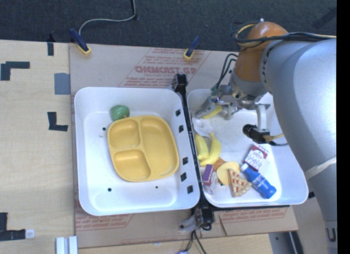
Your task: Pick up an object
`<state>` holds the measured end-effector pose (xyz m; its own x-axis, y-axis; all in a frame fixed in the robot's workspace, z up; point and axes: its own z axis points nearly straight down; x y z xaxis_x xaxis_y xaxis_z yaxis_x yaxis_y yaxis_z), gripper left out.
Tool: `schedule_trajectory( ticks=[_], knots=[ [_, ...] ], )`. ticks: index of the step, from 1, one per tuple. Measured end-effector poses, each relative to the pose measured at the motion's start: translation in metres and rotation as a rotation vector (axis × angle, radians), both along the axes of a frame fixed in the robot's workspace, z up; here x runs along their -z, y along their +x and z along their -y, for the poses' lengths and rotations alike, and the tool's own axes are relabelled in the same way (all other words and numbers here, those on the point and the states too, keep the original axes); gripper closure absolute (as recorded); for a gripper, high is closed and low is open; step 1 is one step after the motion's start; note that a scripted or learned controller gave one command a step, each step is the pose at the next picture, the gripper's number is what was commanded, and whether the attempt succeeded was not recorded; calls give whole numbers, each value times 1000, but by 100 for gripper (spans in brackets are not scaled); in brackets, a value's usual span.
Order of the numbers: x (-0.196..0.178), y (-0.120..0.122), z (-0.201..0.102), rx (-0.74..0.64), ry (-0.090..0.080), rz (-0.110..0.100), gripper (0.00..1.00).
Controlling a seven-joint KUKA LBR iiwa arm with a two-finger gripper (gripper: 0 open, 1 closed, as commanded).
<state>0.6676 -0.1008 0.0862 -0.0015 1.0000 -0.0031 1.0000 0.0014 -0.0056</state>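
The claw [214,105] hangs low over the far left corner of the right bin [284,184], its metal parts crowded with cables; how far it stands apart cannot be told, and nothing can be seen gripped in it. Directly below it, along the bin's left wall, lies a curved yellow banana [208,149], smooth-skinned. Nearer the front edge sit a small purple carton [208,175], a wedge of toy pizza [237,182] with a tan crust and red lattice, a blue bottle [258,183] lying on its side, and a small red-and-white carton [256,156]. The left bin [90,138], a shallow white tray with rounded corners, carries a matte yellow plate [143,147] moulded into three compartments; a rounded green object [120,112] rests at its far left rim. Both bins stand on a brown cardboard sheet [136,67] laid across the pale wooden tabletop [33,154].
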Motion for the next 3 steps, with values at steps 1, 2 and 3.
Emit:
schedule_trajectory(
  ticks=[1,2,3],
  knots=[
    [-9,-1,-1,0,2,-8,100],
    [-99,-7,-80,-2,4,7,100],
    [-98,-8,-79,-1,3,5,0]
  ],
)
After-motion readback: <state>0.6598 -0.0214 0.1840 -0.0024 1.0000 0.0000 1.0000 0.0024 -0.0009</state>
